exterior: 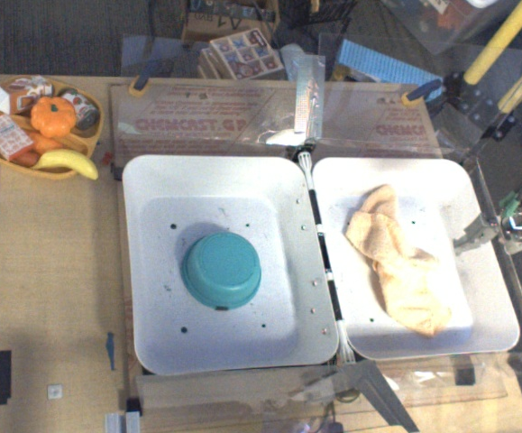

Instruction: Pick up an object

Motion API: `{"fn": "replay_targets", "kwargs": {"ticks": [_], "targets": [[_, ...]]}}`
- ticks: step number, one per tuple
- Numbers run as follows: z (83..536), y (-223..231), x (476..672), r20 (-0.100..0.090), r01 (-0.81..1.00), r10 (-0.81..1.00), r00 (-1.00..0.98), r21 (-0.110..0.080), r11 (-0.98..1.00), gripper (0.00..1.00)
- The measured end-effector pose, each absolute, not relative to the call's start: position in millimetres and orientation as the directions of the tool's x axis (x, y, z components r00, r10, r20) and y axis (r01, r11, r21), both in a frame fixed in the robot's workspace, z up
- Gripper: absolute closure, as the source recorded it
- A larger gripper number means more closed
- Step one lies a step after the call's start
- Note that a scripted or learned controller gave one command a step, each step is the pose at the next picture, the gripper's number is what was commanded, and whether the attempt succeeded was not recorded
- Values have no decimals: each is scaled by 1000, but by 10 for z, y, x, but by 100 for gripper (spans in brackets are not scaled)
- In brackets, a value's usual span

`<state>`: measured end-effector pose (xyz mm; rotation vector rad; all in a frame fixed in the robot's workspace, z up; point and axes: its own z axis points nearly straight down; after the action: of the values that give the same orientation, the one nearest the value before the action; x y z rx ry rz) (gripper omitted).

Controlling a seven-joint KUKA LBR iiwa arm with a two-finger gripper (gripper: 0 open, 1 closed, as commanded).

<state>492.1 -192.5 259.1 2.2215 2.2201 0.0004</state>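
A teal bowl [223, 270] sat upside down in the left bin [152, 188], slightly left of its middle and toward the near side; its round base faced up, smooth and plain, with a darker rim at the near edge. In the right bin [486, 197] a crumpled pale-yellow cloth [396, 260] lay spread from the centre toward the near right, folded over itself in soft ridges. The gripper [481, 233] showed at the right bin's right edge, near the cloth but apart from it; whether it was open or closed could not be told. A tray of toy fruit [40, 129] stood far left on the bench.
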Motion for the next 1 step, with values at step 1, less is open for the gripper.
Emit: {"fn": "replay_targets", "kwargs": {"ticks": [1], "targets": [[1427, -1371, 5151, 0, 1000, 1000, -19, 0, 19, 0]]}}
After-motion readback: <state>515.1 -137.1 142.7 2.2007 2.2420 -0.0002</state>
